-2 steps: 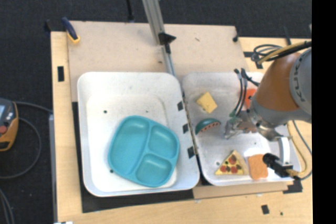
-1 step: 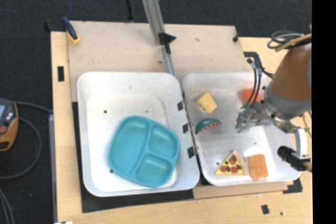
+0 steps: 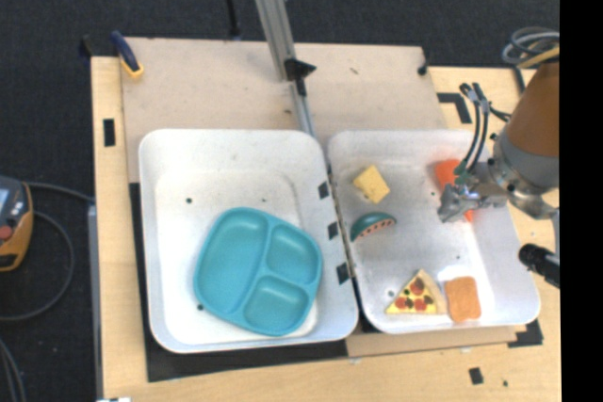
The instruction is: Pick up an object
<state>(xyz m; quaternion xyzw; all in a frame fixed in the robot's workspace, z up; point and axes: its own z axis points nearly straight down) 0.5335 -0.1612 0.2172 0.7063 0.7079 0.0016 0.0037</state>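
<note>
The tool [image 3: 459, 201] hangs low over the right bin [image 3: 490, 297], right at an orange object [image 3: 445, 171] that lies partly hidden behind it; whether the tool is clenched or released I cannot tell, nor whether it touches that piece. Taking the orange object as landmark: a yellow block [image 3: 371, 184] lies to its left, a green-rimmed slice [image 3: 372, 225] below and left of it, a pizza slice [image 3: 415, 295] and an orange rectangular piece [image 3: 463, 298] well below it, near the bin's front edge. The left bin [image 3: 170, 165], further left, carries a teal divided plate [image 3: 259, 270]. Judging by the pose, the step in hand is the approach to a grasp on the orange object. Next the tool would need to settle astride it, clamp, then lift straight clear of the surface [image 3: 377, 71].
</note>
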